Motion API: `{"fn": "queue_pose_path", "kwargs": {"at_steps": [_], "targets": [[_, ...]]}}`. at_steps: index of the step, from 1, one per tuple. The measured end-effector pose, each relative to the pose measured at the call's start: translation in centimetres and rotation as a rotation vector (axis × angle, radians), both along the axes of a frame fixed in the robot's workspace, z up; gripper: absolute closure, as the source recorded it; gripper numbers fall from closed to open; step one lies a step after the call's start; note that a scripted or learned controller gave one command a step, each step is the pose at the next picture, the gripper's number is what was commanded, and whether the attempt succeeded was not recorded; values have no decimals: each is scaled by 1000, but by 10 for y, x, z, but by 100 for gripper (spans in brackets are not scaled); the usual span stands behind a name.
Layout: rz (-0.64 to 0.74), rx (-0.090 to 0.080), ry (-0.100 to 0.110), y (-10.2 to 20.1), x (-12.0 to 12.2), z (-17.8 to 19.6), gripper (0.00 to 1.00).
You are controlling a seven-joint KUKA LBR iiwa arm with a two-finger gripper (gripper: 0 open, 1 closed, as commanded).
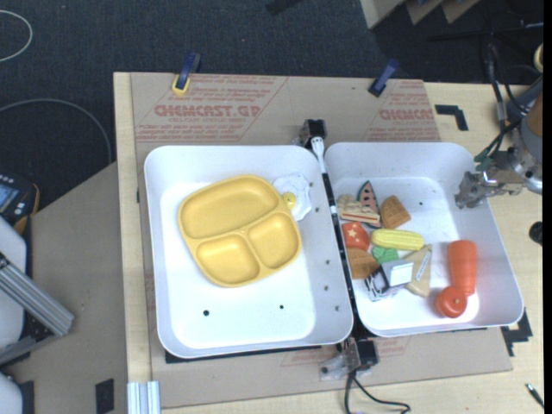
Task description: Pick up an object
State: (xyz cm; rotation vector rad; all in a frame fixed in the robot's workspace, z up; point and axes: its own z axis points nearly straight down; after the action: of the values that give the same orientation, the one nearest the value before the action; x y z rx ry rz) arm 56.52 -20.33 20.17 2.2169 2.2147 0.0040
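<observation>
The end effector [470, 188] hovers over the right bin's [509, 270] right edge; whether it is open or closed I cannot tell. An orange bottle [458, 276] lies near that bin's front-right corner, beside a pile of toy food [385, 240]

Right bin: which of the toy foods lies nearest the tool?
The orange-red carrot, lying alone on the right bin's right side below the tool. The corn and the rest cluster against the left wall.
</observation>
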Motion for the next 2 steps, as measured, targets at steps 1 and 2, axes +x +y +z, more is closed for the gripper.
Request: {"fn": "queue_pose_path", "kwargs": {"at_steps": [1,2], "targets": [[2,1,2,0,1,25,100],[8,5,3,59,20,26,100]]}}
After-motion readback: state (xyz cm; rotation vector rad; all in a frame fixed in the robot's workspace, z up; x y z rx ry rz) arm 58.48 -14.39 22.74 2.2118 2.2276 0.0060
